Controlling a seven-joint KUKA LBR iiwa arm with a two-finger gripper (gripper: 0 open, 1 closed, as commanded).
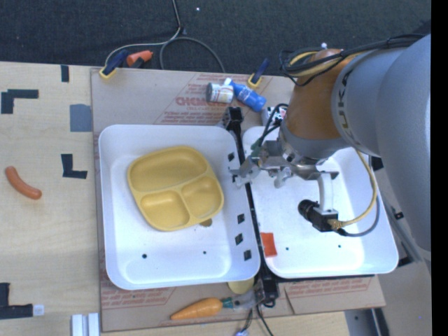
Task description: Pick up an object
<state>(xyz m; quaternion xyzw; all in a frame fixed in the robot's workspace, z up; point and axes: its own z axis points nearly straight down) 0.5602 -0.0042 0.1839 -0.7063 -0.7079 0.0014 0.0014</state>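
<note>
The gripper point(269, 176) hangs over the right bin point(364, 257); I cannot tell its state. Aim squarely at the orange tag point(268, 243) nearby.

A toy carrot point(198, 308) lies on the brown board point(140, 103) just below the left bin. An orange sausage point(22, 183) rests on the wooden bench point(42, 243), well apart. A blue-and-white tube point(236, 93) and an orange-handled clamp point(126, 60) sit beyond the bins.
</note>
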